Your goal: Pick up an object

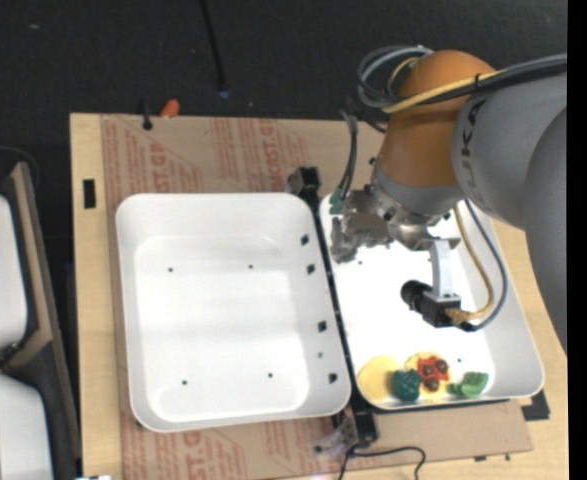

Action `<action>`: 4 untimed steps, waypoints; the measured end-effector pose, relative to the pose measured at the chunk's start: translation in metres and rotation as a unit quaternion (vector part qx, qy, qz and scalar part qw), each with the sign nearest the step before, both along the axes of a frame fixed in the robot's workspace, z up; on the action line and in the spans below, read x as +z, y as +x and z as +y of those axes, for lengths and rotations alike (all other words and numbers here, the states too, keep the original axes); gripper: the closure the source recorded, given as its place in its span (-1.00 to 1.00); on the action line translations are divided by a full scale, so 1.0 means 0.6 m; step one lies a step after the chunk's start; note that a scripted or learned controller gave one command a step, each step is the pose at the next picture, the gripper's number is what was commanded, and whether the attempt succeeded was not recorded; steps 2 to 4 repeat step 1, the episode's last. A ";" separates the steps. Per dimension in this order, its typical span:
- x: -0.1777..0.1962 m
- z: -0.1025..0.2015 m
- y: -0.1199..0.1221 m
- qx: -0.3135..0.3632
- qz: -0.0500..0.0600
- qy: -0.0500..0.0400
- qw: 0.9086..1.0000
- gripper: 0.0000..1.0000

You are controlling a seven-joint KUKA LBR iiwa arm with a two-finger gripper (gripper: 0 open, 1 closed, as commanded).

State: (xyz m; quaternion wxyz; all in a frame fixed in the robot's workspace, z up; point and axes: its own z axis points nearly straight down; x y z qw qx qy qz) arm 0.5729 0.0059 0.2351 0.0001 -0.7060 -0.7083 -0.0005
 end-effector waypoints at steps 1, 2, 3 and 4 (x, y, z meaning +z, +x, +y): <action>0.018 0.095 -0.002 0.001 0.000 0.000 1.000 1.00; 0.018 0.095 -0.002 0.001 0.000 0.000 1.000 1.00; 0.018 0.095 -0.002 0.001 0.000 0.000 1.000 1.00; 0.018 0.095 -0.002 0.001 0.000 0.000 1.000 1.00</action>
